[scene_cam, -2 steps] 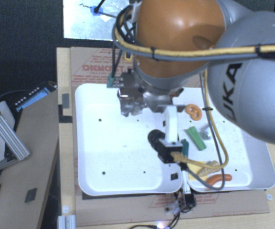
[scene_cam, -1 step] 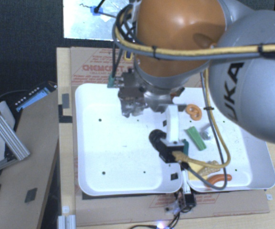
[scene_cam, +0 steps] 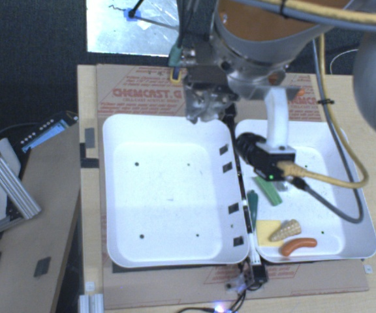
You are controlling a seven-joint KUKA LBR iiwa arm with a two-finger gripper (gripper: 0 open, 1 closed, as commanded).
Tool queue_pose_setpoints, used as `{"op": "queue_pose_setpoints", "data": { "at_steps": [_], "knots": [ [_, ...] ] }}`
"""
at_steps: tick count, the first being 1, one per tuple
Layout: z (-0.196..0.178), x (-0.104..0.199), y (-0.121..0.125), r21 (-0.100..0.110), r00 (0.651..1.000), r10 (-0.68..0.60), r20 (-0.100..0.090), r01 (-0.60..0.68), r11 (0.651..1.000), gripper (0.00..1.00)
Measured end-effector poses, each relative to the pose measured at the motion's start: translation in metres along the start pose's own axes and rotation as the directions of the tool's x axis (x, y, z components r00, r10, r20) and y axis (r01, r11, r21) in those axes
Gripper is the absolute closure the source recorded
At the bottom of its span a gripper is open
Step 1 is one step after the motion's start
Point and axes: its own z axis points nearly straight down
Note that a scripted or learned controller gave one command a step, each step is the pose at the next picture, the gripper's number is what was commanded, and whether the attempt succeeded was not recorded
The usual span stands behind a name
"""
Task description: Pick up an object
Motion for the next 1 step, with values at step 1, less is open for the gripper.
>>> {"op": "queue_pose_setpoints", "data": {
  "at_steps": [1],
  "knots": [
    [-0.0189, -0.0311, 0.1157, 0.005, 1.000, 0.008, 0.007, -0.008, 1.000, 1.00]
  ]
}}
